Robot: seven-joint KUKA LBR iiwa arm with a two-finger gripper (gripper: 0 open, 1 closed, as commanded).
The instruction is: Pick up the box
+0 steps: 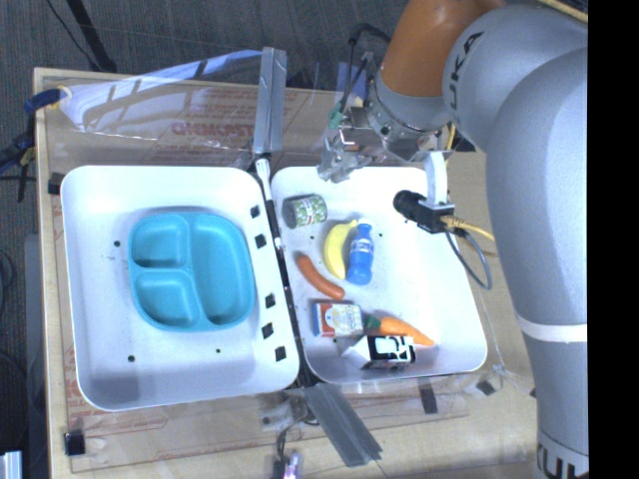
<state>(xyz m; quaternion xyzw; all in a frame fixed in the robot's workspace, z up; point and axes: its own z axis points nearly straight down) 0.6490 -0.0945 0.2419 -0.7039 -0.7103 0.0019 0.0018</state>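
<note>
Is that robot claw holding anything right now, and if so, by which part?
Nothing is held. The gripper hovers at the right bin's far edge; the box lies untouched.

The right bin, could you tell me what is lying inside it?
Inside the right bin: a can, banana, blue bottle, sausage, box, carrot and a black item. The arm covers the bin's far right corner.

Blue tray (190, 270), yellow banana (338, 246), orange carrot (403, 328)

Black letters "UKA", part of the maker's name, stand on the grey arm (519, 78) at two o'clock; other print is illegible.
</note>
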